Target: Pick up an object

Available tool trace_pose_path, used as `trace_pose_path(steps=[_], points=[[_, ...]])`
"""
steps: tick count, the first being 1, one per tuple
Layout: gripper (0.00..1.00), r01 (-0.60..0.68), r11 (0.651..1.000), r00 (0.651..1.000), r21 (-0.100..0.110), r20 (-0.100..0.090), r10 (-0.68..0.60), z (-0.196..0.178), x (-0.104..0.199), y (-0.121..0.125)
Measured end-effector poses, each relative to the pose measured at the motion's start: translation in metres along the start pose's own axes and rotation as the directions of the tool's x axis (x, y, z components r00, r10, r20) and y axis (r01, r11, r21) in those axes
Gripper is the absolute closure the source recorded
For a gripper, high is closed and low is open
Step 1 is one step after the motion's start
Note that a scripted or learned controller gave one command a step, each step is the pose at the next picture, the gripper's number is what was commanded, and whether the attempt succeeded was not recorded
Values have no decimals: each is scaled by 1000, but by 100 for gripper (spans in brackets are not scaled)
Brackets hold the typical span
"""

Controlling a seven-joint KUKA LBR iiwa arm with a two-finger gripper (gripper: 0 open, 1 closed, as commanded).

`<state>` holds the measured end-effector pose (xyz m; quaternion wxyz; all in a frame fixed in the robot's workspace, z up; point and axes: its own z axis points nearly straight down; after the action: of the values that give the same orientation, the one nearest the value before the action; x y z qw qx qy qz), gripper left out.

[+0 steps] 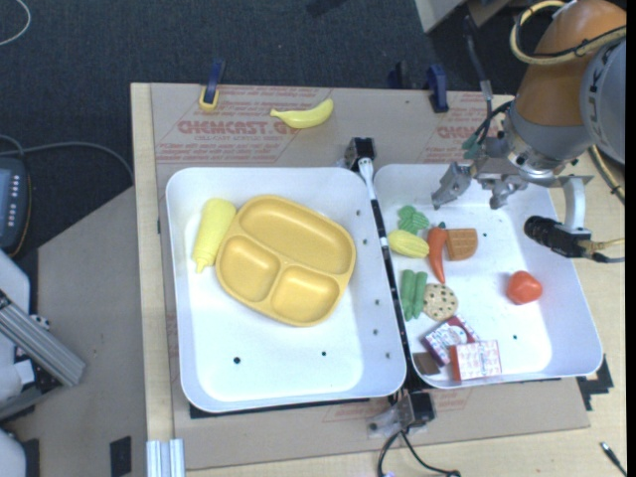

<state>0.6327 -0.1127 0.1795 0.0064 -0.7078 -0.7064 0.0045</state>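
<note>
From my remote station, nearest the camera I see small packets (pixel 459 351) at six o'clock in the right bin (pixel 568 341), with a round cracker (pixel 438 300) and green beans (pixel 411 292) just above them. A red tomato (pixel 524 286) sits alone toward three o'clock. Farther up lie a carrot (pixel 436 252), a slice of toast (pixel 461 243), a yellow piece (pixel 407 243) and a green leafy piece (pixel 412 218). In the left bin (pixel 199 351) a yellow divided plate (pixel 285 257) lies beside a corn cob (pixel 211 232). At twelve o'clock over the right bin the pincer (pixel 474 188) hovers, fingers apart, holding nothing. A banana (pixel 304 114) rests on the desk (pixel 159 137) beyond.
</note>
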Motion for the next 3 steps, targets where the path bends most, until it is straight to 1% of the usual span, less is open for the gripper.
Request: trace_pose_path(steps=[1, 2, 3], points=[[0, 2, 1000, 1000, -14, 2, -2, -8, 0, 3], [0, 3, 1000, 1000, -10, 2, -3, 34, 2, 3], [0, 4, 1000, 1000, -14, 3, -4, 86, 12, 5]])
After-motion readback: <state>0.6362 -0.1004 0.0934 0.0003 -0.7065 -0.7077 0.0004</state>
